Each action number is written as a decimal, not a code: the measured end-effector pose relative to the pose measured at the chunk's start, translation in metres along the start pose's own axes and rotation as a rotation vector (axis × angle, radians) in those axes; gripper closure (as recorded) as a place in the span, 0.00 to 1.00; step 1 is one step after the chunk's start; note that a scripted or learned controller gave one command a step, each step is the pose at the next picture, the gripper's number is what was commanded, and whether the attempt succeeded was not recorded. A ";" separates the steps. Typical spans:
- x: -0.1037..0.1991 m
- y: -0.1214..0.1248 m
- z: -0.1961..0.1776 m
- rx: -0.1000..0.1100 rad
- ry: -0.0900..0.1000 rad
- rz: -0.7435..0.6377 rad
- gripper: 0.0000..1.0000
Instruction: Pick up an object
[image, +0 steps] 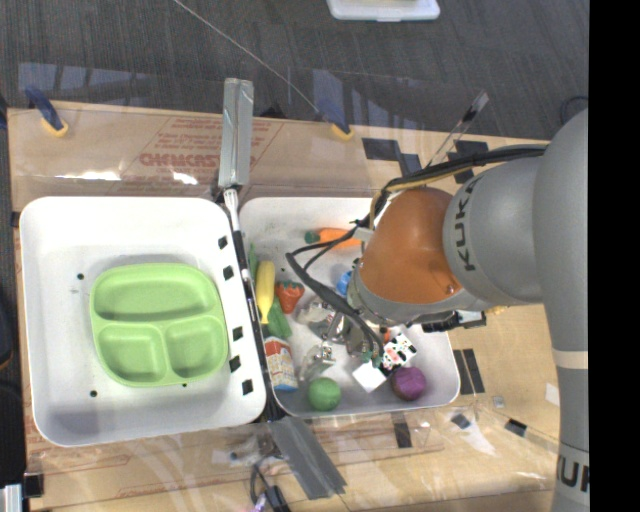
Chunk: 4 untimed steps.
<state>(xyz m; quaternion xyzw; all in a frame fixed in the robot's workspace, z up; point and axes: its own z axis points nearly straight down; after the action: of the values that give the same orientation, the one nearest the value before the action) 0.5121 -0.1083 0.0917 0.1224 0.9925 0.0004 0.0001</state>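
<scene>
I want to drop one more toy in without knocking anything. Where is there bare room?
Left bin: bare floor rings the green tray, widest along the bin's left wall, and the tray's compartments are bare. Right bin: crowded with the corn, green ball, purple toy and the arm.

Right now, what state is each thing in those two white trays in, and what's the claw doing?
Green divided plate: flat in the left bin.
Yellow corn: lying along the right bin's left wall.
Carrot: lying near the far wall.
Green ball: resting, untouched.
Purple piece: resting, untouched.
Claw: low among the toys; grip unclear.
</scene>
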 end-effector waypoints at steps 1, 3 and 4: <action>-0.001 0.001 -0.010 0.000 -0.002 -0.007 1.00; -0.132 -0.057 -0.002 0.001 -0.003 0.329 1.00; -0.096 -0.031 -0.154 -0.002 -0.011 0.629 1.00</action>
<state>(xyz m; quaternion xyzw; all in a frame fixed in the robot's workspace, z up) 0.5974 -0.1617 0.2456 0.4235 0.9059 0.0007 0.0052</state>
